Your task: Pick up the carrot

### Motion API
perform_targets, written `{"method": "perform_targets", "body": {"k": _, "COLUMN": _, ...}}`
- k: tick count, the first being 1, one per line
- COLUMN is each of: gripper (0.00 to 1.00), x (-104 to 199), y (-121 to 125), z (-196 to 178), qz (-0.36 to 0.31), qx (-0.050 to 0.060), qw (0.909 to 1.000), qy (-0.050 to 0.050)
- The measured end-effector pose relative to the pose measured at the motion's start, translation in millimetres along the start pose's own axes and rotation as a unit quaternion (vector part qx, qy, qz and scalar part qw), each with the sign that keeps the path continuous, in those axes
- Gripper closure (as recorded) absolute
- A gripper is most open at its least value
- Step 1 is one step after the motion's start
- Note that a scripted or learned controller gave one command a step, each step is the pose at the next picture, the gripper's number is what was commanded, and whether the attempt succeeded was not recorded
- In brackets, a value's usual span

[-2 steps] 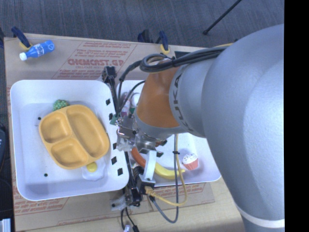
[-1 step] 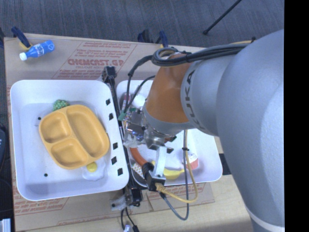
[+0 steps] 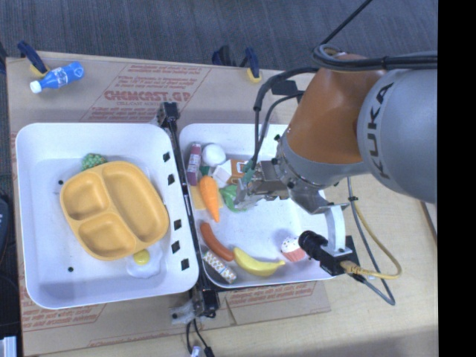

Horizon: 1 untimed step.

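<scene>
A: Carrot, the small orange tapered plastic toy (image 3: 210, 197), lies just beside the grey 2-finger gripper (image 3: 249, 188), on its far side from the arm, in the right-hand shallow white bin (image 3: 256, 134).

B: Gripper state?

A: I cannot tell; the wrist hides it. The carrot looks light, stiff and slick, so I'd pinch across its thicker upper half, not the narrow tip.

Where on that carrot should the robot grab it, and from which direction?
Probably across the thick orange middle of the carrot, coming straight down from above. It lies flat in the right bin, green top toward the far side and tip toward the sausage. The fingers should close across its narrow width. The bin wall sits close on its left, so the end effector has little room there.
</scene>
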<state>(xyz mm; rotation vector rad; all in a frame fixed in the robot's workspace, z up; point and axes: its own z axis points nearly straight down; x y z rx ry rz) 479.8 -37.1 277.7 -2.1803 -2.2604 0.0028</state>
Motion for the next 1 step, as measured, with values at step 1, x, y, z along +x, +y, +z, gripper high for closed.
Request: {"method": "perform_targets", "body": {"k": 1, "gripper": 1.0, "x": 41.3, "y": -2.8, "z": 87.0, "qz": -0.01, "qx": 0.002, "qw": 1.0, "qy": 0.001}}
